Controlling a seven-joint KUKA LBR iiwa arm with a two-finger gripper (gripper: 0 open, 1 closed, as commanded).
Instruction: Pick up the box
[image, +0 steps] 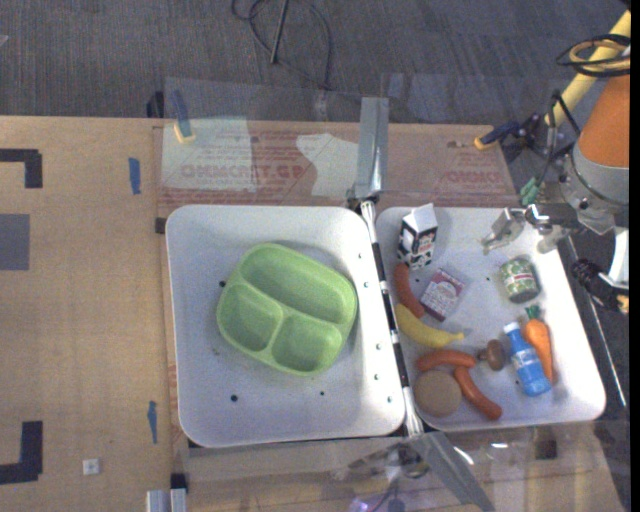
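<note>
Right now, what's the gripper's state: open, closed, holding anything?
Gripper: over the right bin's far edge; open or closed cannot be told. Nothing seen in it; the box lies in the bin.

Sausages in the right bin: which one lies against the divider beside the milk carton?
The upper sausage, slanted along the divider below the milk carton; the other two lie near the bin's front by the round bun.

My arm (604, 140) was grey w/ a broad orange band above the wrist. Yellow and black cables looped over it near the top. My gripper (512, 226) was pale metallic grey, w/ dark brackets and small fittings behind it. Fine markings too blurred to read.
</note>
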